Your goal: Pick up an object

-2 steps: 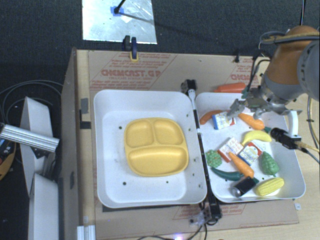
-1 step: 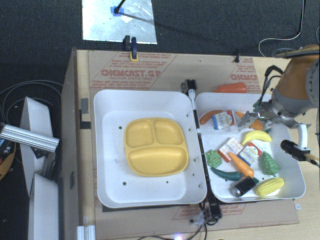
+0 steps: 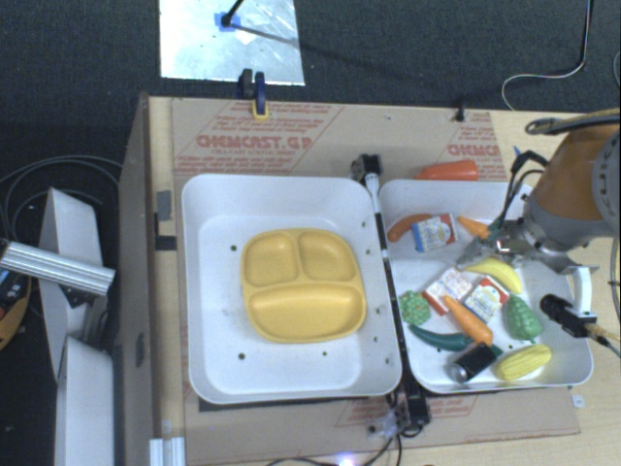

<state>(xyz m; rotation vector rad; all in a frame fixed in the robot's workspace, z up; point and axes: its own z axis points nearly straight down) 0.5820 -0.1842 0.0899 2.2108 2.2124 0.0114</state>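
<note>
- The arm (image 3: pixel 582 187) reaches in from the right and hangs over the right bin (image 3: pixel 580 362); the left bin (image 3: pixel 209 289) holds a yellow divided plate (image 3: pixel 301 284) that it has no need to cross.
- The things to pick all lie in the right bin: a banana (image 3: pixel 498 272), a carrot (image 3: pixel 466 320), corn (image 3: pixel 522 361), a green pepper (image 3: pixel 437 338), small boxes (image 3: pixel 450 286).
- The claw (image 3: pixel 495 249) sits just above the banana, near the bin's middle; whether it is spread or pressed together cannot be told, as the wrist hides it.
- A good pick, by judgement, takes the banana across its narrow width, dropping straight down so the neighbouring box and carrot are not nudged.
</note>
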